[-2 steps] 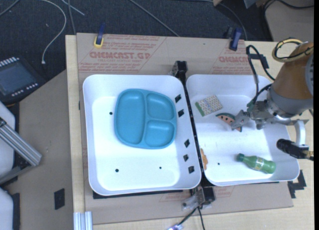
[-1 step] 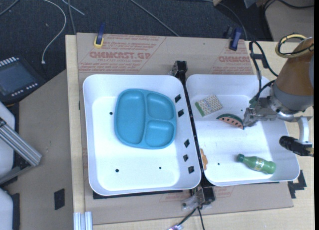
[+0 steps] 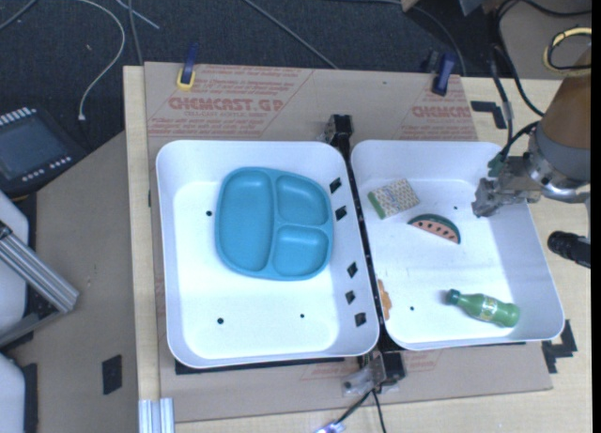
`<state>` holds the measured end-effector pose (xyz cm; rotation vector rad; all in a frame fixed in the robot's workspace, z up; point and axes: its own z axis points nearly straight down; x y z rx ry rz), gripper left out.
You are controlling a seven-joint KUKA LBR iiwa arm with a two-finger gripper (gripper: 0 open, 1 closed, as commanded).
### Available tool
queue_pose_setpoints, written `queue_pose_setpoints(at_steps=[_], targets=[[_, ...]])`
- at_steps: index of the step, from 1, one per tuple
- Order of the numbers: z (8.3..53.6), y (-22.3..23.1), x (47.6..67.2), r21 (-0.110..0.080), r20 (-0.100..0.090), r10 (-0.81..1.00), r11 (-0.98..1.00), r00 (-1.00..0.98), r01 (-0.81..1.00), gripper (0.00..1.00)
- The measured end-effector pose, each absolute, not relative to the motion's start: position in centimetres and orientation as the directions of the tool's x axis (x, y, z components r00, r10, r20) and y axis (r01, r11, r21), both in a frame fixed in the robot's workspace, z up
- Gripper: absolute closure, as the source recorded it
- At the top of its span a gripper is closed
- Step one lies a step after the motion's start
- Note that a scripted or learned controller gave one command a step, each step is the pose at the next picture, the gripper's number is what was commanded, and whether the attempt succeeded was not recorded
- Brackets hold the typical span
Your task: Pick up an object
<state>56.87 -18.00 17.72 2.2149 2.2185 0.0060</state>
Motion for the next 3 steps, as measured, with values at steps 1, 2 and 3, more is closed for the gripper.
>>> queue_pose_setpoints(at_steps=[1, 2, 3], targets=[[23.7, -17.1, 56.9, 0.008, -0.002, 1.000, 0.002, -0.002, 1.000, 1.00], [28.5, -17.1, 57.1, 0.007, -0.002, 1.000, 0.002, -0.002, 1.000, 1.00], [26.4, -11.9, 58.3, -0.002, 0.003, 1.000, 0.006, -0.006, 1.000, 1.00]])
